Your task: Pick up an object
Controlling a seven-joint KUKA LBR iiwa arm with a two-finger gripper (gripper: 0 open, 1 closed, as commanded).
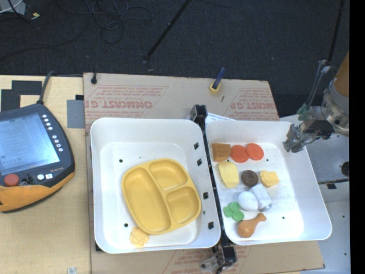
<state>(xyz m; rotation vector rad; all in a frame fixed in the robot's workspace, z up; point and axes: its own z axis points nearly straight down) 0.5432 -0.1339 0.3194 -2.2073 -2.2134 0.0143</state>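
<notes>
Near edge: closest to us, a dark clamp (222,258) sits at the front where the two bins meet, on the tabletop (45,233).
Gripper: the gripper (293,138) hangs over the back right rim of the right bin (319,210); we see nothing in it, and we cannot tell whether it is wide or narrow.
Arm: the grey wrist (333,110) comes in from the right, above the gripper.
Closest pieces: two red slices (247,152) lie side by side at the back of the right bin, with a brown toast piece (221,151) just to their left.
Middle row: a yellow cheese wedge (229,174), a dark brown round piece (250,178) and a small yellow chunk (269,178) lie in a line.
Front group: a white egg (247,201) touches a pale grey piece (263,197); a green piece (232,212) lies beside the egg, and an orange drumstick (251,225) lies just in front.
Left bin: the left bin (114,130) holds a yellow divided plate (161,196), tilted, with a small yellow piece (138,237) at its front corner.
Under the bins: a sheet of printed cardboard (171,99), with a blue and yellow clip (217,83) at its back edge.
Far left: a control pendant (31,153) with a lit screen rests on the tabletop.
</notes>
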